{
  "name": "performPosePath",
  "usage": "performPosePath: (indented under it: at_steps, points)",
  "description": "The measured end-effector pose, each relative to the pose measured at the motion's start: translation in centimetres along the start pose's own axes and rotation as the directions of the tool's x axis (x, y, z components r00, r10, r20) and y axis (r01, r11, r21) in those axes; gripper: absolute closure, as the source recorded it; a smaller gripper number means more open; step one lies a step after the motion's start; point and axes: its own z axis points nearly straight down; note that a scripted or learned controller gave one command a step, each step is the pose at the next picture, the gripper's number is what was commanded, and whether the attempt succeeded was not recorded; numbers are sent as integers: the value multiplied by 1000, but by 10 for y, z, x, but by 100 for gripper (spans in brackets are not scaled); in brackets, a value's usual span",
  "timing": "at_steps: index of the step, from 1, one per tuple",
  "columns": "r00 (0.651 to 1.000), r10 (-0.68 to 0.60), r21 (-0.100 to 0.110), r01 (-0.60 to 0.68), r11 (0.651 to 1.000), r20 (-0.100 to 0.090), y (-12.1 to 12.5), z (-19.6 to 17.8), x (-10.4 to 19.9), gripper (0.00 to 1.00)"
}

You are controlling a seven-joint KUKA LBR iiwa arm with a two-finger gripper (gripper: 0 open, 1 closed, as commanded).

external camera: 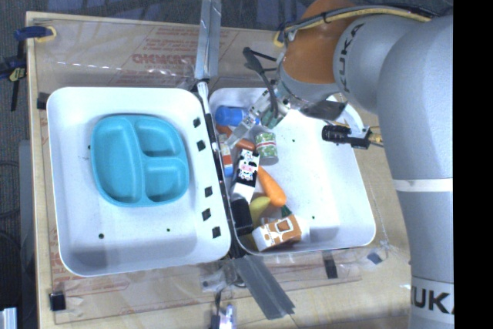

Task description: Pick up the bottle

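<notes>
On the far left, the wooden tabletop [38,189] carries the left shallow white plastic bin [69,166], and inside it lies a light blue divided plastic tray [140,159], flat and alone in the middle. Moving across the black-clipped seam where the two bins meet, the right shallow white plastic bin [339,189] has its clutter pushed up against the left wall. There's a blue rounded container [229,116] at the top of the pile, and just beside it the clear plastic bottle [252,121], lying tilted. Below comes a small green-and-white can [266,146], then a black-and-white cow-patterned carton [246,166], an orange carrot-shaped toy [270,186], a yellow-green rounded piece [260,205], and an orange-and-white box [279,232] at the near edge. The tool [268,113] comes down right at the bottle's upper end, touching or nearly so. I cannot tell whether it is spread or closed from this angle. Behind it rises the grey arm with its orange band [316,50], filling the right.
</notes>
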Motion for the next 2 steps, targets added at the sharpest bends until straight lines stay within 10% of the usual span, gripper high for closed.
performPosePath:
  at_steps: [1,2]
  points:
    - [971,240,3,-240,971,14,-12,18,-33,0]
    - [972,234,4,-234,972,11,-10,9,-31,100]
